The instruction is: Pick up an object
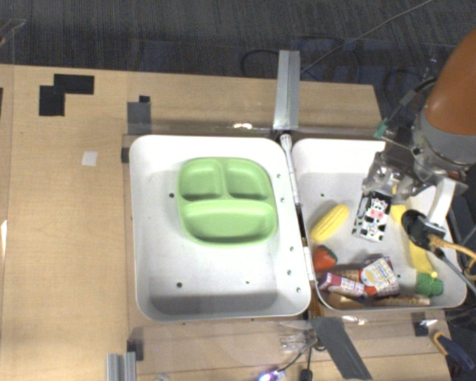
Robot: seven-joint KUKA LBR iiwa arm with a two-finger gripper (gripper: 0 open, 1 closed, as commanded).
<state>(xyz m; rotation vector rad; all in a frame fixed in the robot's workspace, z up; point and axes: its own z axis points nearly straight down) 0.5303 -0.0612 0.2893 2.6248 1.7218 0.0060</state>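
Jaws sit low over the middle of the right bin point(333, 169), but honestly I can't tell from this angle whether they're released or clenched, the wrist hardware blocks the gap.

Working from the front edge back: a crinkly snack packet point(363, 279) lies along the near wall, with a green-capped bottle point(426, 285) just beside it to the right. A bit further in there's a small red piece point(324, 257), then a yellow corn-looking toy point(330, 222) leaning toward the divider. Right behind that is the black-and-white spotted box point(372, 217), and its top edge looks to be touching or just under the tool tip. Next door, the left bin point(159, 236) holds a green divided plate point(224, 198). Farthest back you get the arm point(460, 94) with its orange band, over the wooden surface point(55, 252).

My read: this is the grasp step, with the spotted box as the likely target. Whether it's actually pinched, no idea. Next move probably needs a firm close on the box's thin sides, then a straight lift that clears the corn toy and the bin wall. A box that flat could easily slip or tip out.
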